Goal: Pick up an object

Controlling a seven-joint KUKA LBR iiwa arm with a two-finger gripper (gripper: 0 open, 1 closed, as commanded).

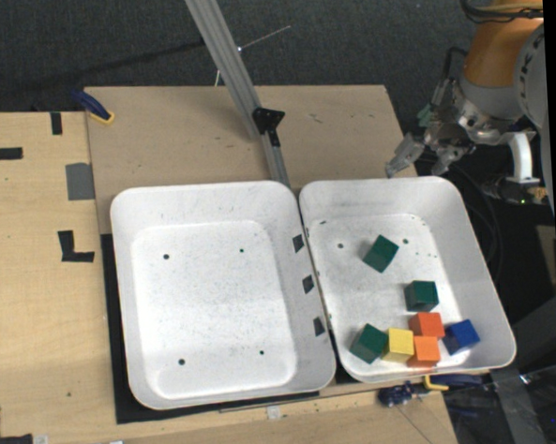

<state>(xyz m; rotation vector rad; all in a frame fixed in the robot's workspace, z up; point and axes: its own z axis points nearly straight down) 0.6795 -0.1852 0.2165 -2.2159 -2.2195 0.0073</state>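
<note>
**Desk:** What sits on the counter [206, 117], left to right?

**Photographer:** The left bin [207, 286], then the right bin [403, 192]. A dark green block [380, 253] lies alone in the right bin's middle. Near its front corner cluster a second green block [369, 342], a yellow block [401, 341], two orange blocks [427, 338], a third green block [421, 295] and a blue block [461, 335].

**Desk:** And the claw?

**Photographer:** The claw [422, 151] hangs past the right bin's far edge, apparently holding nothing; how wide it stands, I cannot tell.
</note>
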